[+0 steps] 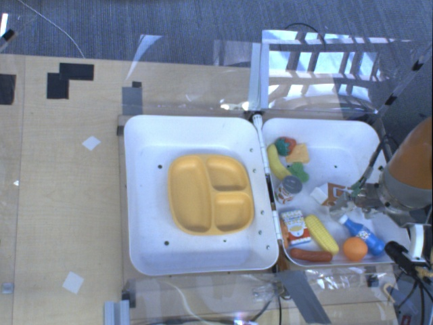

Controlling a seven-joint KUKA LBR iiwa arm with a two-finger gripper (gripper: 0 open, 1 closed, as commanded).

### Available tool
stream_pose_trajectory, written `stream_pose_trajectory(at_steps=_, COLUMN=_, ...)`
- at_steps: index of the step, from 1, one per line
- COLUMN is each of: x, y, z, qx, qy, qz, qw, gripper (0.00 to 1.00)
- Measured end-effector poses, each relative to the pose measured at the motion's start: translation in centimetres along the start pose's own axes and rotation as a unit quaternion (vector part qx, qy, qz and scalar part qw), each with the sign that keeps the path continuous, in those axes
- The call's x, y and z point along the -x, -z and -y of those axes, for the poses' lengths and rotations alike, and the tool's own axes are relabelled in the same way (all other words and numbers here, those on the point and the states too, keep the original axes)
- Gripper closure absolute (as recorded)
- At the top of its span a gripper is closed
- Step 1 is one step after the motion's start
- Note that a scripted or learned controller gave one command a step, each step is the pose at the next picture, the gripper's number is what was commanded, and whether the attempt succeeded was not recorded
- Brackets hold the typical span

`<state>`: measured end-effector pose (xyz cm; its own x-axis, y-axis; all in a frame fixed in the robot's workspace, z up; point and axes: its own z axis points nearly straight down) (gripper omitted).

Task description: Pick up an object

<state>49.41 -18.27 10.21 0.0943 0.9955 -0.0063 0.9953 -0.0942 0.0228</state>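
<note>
The right bin [338,137] holds several toy foods. A banana [275,161], a red and green vegetable [285,144] and a small can [289,189] lie along its left side. A red box [294,225], a corn cob [321,233] and a sausage [311,254] lie at the front. At the front right are an orange [354,249] and a blue bottle [362,232]. My gripper [354,200] hangs low over the right part of this bin, just above the blue bottle and beside a brown packet [335,193]. I see nothing held in it.
In the left bin [145,235] lies a yellow divided plate [210,193]. The arm's orange band [414,160] stands over the right bin's right wall. A clear plastic frame [318,63] rises behind the right bin. Wooden bench lies to the left.
</note>
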Motion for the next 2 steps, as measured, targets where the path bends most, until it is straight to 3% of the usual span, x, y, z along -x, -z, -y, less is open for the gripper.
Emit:
stream_pose_trajectory(at_steps=1, x=0.12, y=-1.28, z=-0.33, qx=-0.006, qy=-0.117, qz=-0.002, qw=0.9932, gripper=0.00)
stream_pose_trajectory(at_steps=2, x=0.12, y=-1.28, z=-0.33, qx=-0.006, qy=-0.117, qz=-0.002, qw=0.9932, gripper=0.00)
